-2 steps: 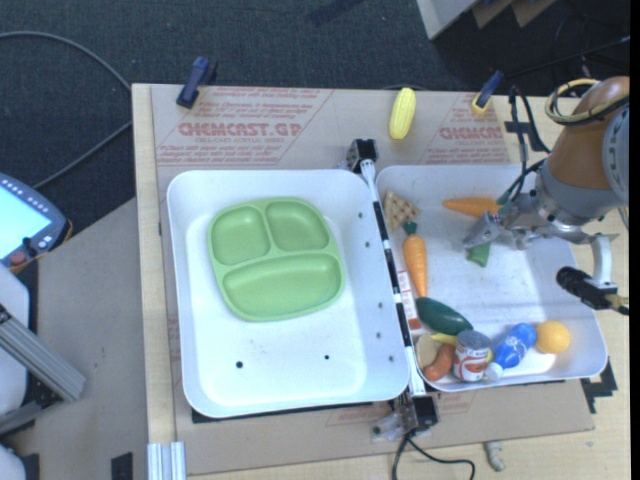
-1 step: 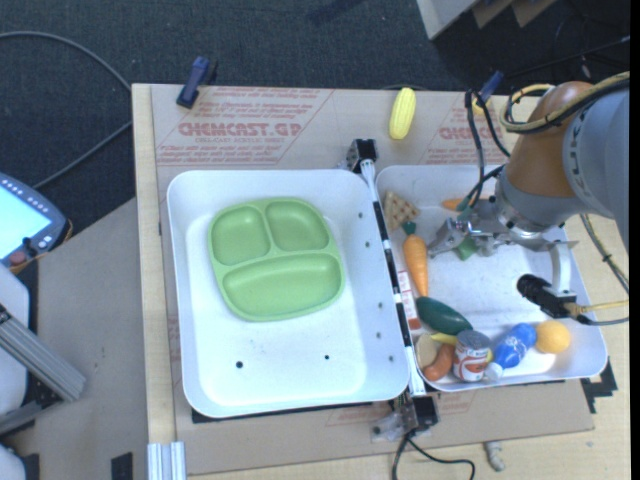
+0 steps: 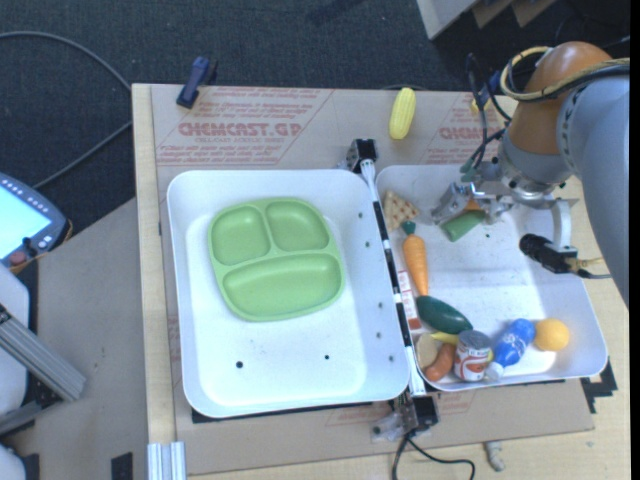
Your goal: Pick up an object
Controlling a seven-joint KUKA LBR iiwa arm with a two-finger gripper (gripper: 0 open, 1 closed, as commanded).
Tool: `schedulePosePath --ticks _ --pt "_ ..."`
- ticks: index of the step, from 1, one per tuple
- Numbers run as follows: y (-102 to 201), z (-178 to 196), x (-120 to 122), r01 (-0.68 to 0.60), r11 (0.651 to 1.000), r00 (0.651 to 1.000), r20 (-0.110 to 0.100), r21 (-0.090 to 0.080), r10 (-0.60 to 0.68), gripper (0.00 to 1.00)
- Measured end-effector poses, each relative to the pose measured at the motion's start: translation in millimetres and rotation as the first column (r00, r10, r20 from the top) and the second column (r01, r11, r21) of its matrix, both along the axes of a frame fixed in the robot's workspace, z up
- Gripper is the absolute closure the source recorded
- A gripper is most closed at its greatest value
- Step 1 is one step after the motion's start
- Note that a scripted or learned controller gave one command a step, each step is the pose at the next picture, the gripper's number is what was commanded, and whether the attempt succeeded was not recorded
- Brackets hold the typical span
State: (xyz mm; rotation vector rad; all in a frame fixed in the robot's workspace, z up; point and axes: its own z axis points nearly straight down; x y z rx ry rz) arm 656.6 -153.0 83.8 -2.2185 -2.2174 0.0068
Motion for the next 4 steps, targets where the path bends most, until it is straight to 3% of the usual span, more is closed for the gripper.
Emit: schedulePosePath --ticks 1,2,3,4 --pt "0 11 1 -0.001 1.000 1.000 0.004 -0.002 0.001 1.00" --pt "2 10 0 -0.001 1.000 1.000 -0.002 0.002 0.001 0.00" --pt "1 20 1 -0.002 1.000 1.000 0.002 -0.002 0.002 1.00" --pt "2 20 0 -0.002 1.000 1.000 -0.002 0.001 0.002 0.00"
